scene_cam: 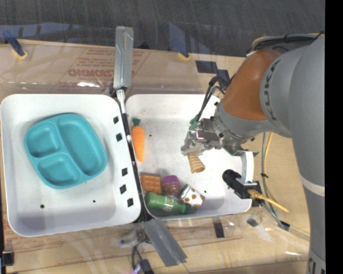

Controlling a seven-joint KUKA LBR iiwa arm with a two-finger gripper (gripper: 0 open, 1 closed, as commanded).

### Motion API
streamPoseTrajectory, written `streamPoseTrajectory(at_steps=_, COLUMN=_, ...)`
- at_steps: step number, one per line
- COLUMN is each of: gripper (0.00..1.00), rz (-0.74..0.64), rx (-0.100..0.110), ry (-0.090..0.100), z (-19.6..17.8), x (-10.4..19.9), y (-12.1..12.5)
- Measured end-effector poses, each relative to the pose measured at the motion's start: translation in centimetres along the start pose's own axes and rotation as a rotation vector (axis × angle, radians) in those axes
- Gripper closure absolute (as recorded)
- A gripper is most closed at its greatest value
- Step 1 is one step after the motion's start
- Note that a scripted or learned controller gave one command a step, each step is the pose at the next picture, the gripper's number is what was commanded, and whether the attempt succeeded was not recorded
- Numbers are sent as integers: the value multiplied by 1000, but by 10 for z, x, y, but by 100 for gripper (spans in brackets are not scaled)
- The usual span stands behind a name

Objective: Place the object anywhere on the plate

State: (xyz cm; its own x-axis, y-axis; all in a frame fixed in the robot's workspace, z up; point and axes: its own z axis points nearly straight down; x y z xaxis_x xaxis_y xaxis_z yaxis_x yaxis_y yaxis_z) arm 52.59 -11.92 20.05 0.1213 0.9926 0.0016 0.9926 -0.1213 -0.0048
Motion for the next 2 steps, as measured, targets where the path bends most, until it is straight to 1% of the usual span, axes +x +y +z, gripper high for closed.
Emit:
streamPoseTrajectory(at_steps=1, gripper=100, rz=333, rx=-5, ry=0, z=-74, x=75, y=9)
streamPoseTrajectory(at_steps=2, gripper=100, rz=337, rx=9, ry=-4, z=2, x=119, y=26)
